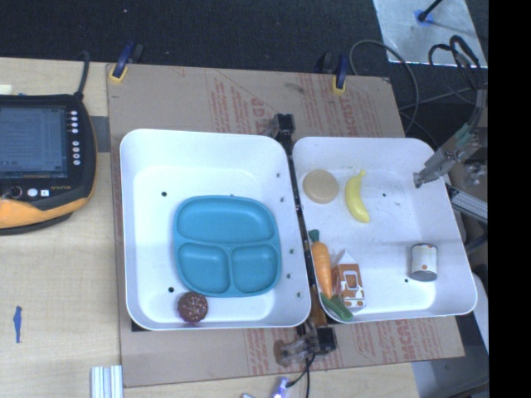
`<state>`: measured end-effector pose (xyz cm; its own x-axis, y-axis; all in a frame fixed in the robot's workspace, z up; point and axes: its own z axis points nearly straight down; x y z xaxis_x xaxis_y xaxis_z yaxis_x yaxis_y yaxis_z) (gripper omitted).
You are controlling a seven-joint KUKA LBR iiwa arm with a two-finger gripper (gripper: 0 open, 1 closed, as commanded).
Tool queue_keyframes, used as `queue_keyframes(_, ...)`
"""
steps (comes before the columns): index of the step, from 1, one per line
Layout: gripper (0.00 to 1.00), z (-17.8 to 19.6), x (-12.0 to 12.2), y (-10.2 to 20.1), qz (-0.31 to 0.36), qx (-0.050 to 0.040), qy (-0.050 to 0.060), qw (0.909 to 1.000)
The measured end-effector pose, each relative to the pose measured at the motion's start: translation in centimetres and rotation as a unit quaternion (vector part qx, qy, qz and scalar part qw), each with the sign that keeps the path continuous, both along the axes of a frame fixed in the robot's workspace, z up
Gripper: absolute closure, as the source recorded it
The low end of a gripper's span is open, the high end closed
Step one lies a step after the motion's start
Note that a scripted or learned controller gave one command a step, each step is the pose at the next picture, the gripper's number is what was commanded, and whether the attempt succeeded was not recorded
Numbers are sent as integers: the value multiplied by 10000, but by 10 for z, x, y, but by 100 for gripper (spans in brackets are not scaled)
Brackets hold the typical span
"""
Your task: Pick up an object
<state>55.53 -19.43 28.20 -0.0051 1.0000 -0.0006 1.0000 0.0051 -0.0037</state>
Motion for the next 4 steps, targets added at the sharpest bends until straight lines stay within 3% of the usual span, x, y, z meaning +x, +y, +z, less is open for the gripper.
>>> queue_keyframes(1,0,-67,61,43,9,-2,8,10000)
queue_keyframes(2,0,-189,55,73,9,-4,8,10000)
queue_keyframes(3,100,-178,55,72,22,-11,13,10000)
queue_keyframes(4,100,-90,36,138,3,4,-6,10000)
